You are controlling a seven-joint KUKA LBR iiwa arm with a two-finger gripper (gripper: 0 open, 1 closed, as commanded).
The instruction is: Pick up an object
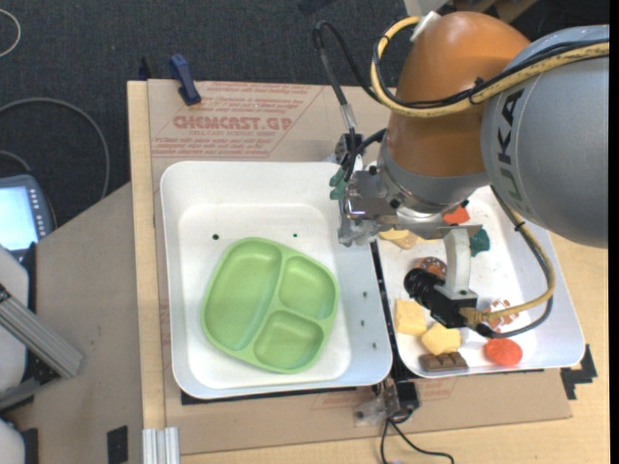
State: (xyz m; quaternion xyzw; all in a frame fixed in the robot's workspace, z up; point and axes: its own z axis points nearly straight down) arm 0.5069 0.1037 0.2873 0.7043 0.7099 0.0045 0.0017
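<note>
The left bin [184, 259] holds a green plate [271, 303], lying flat and probably too broad to grip well. The tool [363, 211] hangs over the wall between the two bins, and I cannot tell whether it is released or clenched. In the right bin [566, 341], near its front edge, lie yellow chunks [411, 319] close together, a brown block [445, 361] just beside them, and a red piece [503, 353] apart. The red piece looks the cleanest target: centre over it first, then descend straight, keeping clear of the bin wall

Green plate [271, 303] in white bin [184, 222]
</note>
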